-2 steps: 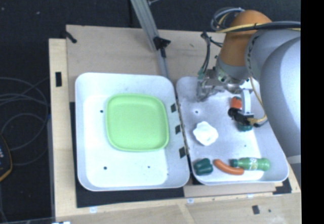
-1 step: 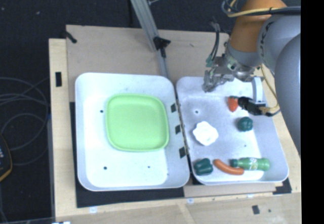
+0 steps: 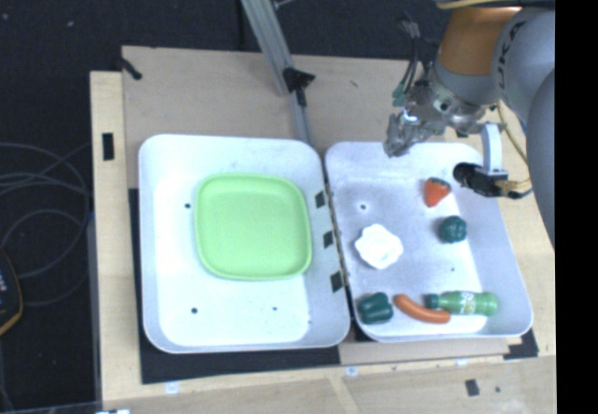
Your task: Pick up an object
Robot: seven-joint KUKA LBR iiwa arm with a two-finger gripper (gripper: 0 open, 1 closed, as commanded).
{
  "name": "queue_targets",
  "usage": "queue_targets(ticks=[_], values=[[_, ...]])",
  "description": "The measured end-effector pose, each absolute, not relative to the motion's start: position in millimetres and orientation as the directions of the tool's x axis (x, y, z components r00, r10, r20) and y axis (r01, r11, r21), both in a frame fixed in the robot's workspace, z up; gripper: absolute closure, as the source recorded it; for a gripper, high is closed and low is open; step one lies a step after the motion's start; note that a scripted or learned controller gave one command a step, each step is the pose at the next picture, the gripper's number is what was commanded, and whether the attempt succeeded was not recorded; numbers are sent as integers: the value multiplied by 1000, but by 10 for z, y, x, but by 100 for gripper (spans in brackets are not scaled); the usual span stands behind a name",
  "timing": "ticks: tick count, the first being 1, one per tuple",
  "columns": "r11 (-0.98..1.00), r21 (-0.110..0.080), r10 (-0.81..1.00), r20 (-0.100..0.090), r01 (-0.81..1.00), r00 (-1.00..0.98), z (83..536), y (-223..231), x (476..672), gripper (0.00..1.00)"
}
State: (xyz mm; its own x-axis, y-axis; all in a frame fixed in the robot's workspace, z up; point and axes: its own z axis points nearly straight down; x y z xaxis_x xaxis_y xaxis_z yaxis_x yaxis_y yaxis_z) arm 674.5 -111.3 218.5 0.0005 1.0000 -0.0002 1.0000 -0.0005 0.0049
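Objects such as the strawberry [image 3: 435,192] and white lump [image 3: 378,246] lie ungrasped in the right bin [image 3: 500,244], gripper [image 3: 402,141] above its far-left corner, jaw state impossible to tell, picking yet undone

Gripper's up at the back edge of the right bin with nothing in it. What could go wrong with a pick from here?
1. The gripper hovers over the right bin's back rim, away from every item; a straight descent would likely hit the rim or bare floor.
2. The sausage, bottle and green block lie close together along the front wall, so a grasp there may nudge neighbours or catch two.
3. The white item looks broad and may slip.
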Motion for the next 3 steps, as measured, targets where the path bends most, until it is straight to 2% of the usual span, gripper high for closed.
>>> queue_targets(ticks=[1,2,3], values=[[0,5,1000,0,1000,0,2697,-1206,6797,100],[3,0,1000,0,1000,-3,2626,-705,6689,100],[4,1,1000,1,1000,-4,2684,-172,6684,100]])
